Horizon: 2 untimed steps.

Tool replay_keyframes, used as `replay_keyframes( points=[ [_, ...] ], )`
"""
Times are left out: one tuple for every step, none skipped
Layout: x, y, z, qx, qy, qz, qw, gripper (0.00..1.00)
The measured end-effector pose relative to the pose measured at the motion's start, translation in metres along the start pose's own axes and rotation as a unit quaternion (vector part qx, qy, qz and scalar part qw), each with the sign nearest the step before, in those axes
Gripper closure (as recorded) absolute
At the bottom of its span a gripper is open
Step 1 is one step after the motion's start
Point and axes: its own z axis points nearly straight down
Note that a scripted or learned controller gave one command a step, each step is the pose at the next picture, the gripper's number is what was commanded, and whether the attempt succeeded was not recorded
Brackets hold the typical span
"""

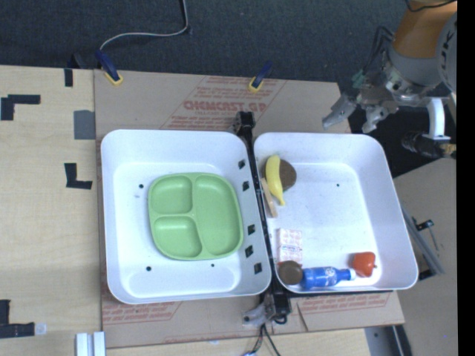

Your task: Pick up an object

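Observation:
My gripper (pixel 355 116) hangs above the bench just past the far right corner of the right bin (pixel 386 199), open, with nothing between its fingers. The right bin holds a yellow banana (pixel 274 179) beside a brown round piece (pixel 287 175) by its left wall. Nearer the front lie a pink-and-white packet (pixel 289 241), a second brown round piece (pixel 289 272), a blue bottle (pixel 325 277) on its side and a small red object (pixel 363 262). All of them sit well away from the gripper.
The left bin (pixel 122 199) carries a green divided plate (pixel 197 215). A black divider with clips (pixel 252 199) runs between the bins. Cardboard (pixel 215 102) lies under both bins, held by yellow clamps at its far edge.

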Motion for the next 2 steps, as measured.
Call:
replay_keyframes(
  points=[
    [0.039, 0.001, 0.113, 0.002, 0.001, 0.0, 1.0, 0.0],
    [0.054, -0.009, 0.163, -0.001, -0.001, 0.0, 1.0, 0.0]
  ],
)
